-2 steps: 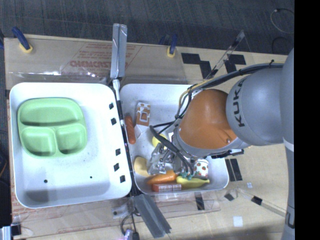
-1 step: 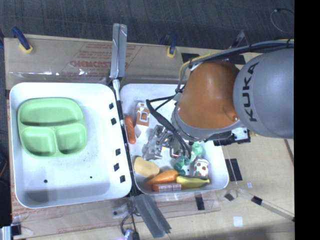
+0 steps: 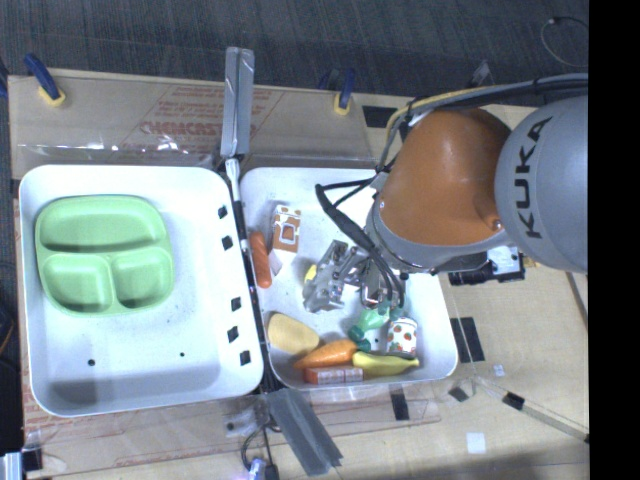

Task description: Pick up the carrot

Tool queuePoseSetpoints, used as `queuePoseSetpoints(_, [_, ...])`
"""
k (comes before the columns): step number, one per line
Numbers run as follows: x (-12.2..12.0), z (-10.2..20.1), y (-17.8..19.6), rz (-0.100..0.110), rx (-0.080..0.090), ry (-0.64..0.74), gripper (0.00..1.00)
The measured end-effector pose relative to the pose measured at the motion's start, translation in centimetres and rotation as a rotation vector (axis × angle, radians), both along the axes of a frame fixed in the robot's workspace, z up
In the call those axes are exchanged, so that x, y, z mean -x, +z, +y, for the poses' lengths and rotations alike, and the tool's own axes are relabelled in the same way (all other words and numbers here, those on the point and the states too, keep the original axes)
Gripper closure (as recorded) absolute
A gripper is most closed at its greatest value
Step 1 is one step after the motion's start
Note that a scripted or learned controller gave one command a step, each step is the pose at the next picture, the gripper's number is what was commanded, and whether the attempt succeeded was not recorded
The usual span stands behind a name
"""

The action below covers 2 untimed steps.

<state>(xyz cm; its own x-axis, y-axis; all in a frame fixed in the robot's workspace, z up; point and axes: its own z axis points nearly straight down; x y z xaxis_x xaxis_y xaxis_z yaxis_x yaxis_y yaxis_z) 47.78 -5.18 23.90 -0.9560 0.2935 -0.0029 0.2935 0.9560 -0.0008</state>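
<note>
Gripper (image 3: 333, 280) above the right bin's middle (jaw state unclear), carrot (image 3: 329, 353) near, toward the front rim.

The grey arm (image 3: 545, 183) carries the brand name KUKA in dark capital letters, running down its housing at the view's right. On the surface (image 3: 190, 113) behind the bins lies reddish print under a clear sheet, too faint to read. A small box (image 3: 287, 228) in the right bin (image 3: 440, 353) bears a label that cannot be made out.
</note>
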Motion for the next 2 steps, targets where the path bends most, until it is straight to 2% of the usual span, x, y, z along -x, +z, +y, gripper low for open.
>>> queuePoseSetpoints(1, [0.0, 0.0, 0.0, 0.0, -0.001, 0.0, 0.0])
queuePoseSetpoints(2, [-4.8, -3.0, -1.2, 0.001, -0.001, -0.186, 0.0])
